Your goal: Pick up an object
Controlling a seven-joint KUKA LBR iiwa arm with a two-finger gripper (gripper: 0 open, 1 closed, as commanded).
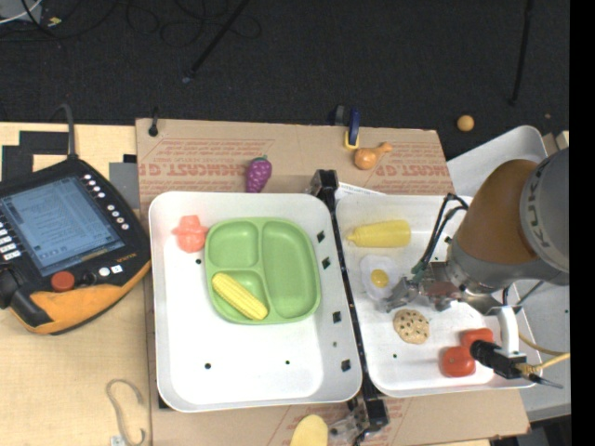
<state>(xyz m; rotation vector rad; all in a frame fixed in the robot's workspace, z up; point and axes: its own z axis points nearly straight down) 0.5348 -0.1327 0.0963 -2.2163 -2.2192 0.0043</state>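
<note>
A dark carpeted floor lies behind the surface (56, 388), whose middle is covered by a sheet of cardboard (297, 161) printed with red letters. Taking the left bin (177, 360) as the landmark: the right bin (409, 379) sits touching its right wall. The grey arm (507, 226) reaches over that right bin from the far side. To the landmark's left rests a teach pendant (65, 240), black and orange. Inside the left bin sits a green divided plate (279, 268), with a toy corn cob (240, 296) in its near-left compartment and a pink toy (189, 233) just beside the plate's left edge. In the right bin the gripper (409, 291) hangs low next to a fried egg toy (377, 277); whether it is clenched or released cannot be told. Near it lie a yellow banana-like toy (379, 235), a cookie (411, 325) and a red toy (457, 361). Purple grapes (257, 173) lie on the cardboard behind the left bin.
</note>
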